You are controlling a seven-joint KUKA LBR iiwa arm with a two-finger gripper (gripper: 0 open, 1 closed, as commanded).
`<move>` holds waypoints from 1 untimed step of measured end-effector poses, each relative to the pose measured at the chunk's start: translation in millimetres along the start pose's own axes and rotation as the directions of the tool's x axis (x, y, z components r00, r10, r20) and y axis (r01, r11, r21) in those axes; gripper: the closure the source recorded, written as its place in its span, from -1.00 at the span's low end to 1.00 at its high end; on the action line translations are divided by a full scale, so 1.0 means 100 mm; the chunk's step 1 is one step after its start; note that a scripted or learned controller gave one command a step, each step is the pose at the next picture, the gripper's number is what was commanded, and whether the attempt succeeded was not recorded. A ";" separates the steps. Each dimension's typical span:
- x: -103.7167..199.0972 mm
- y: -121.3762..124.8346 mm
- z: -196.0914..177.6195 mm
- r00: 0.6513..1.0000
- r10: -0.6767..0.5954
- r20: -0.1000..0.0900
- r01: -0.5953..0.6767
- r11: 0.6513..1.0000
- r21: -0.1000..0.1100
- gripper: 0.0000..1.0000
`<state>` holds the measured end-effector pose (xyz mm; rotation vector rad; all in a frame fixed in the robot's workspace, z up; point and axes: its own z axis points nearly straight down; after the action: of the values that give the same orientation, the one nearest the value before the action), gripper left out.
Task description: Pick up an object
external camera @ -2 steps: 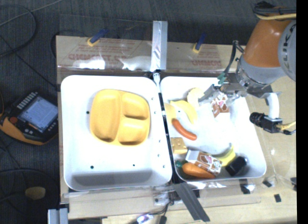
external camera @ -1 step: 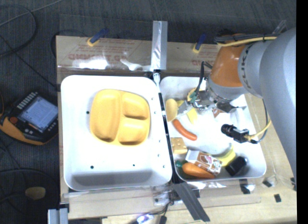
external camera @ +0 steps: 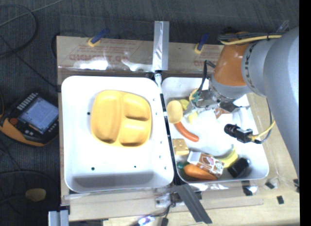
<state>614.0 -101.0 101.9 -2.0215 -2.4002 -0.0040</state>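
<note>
At the near edge of the right bin lie an orange carrot, a small printed carton, a yellow banana and a black block. Just beyond them, a tan cube and a slim orange-red sausage lie on the white floor. Farther back a pale yellow lemon sits beside the gripper, just to its left; whether the gripper is open or shut I cannot tell. In the left bin sits a yellow divided tray.
</note>
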 end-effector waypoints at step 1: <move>0.52 0.11 -1.00 0.995 0.098 0.006 -0.098 0.995 0.001 1.00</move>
<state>616.0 -48.0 202.4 -2.1392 -2.3002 0.0037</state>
